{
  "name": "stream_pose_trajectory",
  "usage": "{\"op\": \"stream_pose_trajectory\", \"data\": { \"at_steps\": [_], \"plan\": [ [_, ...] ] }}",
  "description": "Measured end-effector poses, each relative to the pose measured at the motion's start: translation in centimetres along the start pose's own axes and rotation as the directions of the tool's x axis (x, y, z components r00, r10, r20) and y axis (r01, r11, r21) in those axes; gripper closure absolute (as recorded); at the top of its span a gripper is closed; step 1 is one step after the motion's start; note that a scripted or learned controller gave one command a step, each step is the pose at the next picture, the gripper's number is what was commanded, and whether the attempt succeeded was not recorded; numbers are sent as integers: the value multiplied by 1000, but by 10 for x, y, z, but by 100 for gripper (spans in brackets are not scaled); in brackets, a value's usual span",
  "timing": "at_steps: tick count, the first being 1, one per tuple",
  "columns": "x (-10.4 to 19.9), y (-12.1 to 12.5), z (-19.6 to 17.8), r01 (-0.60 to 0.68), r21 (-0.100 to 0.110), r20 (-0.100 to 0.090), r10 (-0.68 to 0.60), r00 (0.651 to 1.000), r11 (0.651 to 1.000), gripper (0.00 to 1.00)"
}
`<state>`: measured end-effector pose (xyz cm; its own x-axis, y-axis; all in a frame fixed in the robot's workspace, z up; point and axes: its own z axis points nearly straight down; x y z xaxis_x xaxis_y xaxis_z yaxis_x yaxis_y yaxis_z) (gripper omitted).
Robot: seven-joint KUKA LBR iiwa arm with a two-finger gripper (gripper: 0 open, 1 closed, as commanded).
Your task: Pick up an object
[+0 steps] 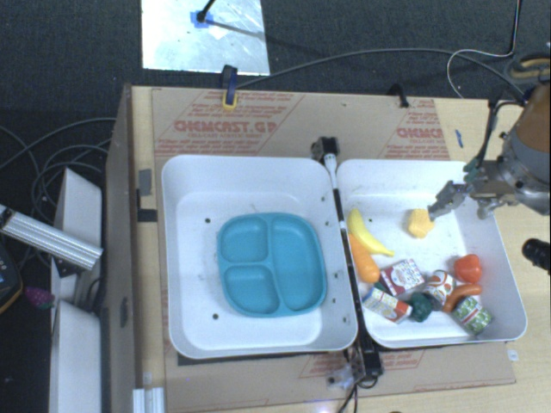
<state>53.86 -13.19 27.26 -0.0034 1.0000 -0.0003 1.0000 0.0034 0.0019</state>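
Over the right bin (508,312) hangs the gripper (446,200), tilted down toward the yellow block (419,223) lying just below and left of its tips, and nothing sits between its fingers, though how wide they are parted I cannot tell. Nothing is lifted yet: the block rests on the bin floor, apart from the banana (365,234), carrot (363,262) and the clutter toward the near wall, so the whole grasp and lift remain.

The claw (451,198) hovers beside a yellow chunk (420,223) in the right bin (508,292).
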Motion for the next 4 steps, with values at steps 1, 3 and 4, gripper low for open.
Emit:
{"op": "stream_pose_trajectory", "data": {
  "at_steps": [1, 3, 4],
  "plan": [
    [19, 25, 175, -2, -8, 3, 2, 1000, 1000, 0],
    [-49, 106, 49, 1, -6, 3, -1, 1000, 1000, 0],
    [-58, 79, 145, -2, 3, 0, 2, 1000, 1000, 0]
  ]
}}
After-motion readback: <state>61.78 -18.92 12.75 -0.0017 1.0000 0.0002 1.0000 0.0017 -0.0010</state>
